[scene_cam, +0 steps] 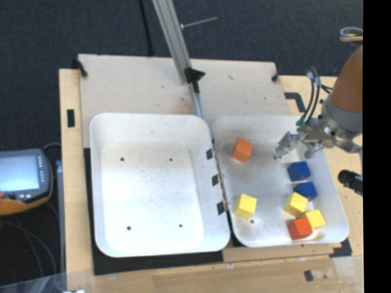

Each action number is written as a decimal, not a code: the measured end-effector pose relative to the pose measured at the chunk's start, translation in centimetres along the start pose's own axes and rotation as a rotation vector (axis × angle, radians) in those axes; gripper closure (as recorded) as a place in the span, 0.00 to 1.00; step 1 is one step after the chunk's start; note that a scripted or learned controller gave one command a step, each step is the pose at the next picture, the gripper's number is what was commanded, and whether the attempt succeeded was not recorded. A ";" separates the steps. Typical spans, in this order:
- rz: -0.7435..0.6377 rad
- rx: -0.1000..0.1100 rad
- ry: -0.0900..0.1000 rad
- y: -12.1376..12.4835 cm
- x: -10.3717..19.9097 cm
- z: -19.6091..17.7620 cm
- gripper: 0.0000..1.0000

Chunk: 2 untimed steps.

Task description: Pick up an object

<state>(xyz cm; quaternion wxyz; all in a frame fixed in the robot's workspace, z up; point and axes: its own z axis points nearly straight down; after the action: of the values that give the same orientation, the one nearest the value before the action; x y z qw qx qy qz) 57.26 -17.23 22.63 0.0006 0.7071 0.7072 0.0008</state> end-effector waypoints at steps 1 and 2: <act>-0.003 0.004 -0.001 5.1 1.3 9.2 0.00; -0.001 0.001 -0.003 3.6 1.3 13.1 0.00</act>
<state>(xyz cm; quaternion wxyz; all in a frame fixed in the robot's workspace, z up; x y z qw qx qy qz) 60.91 -15.93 9.58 0.0013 0.7068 0.7074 -0.0007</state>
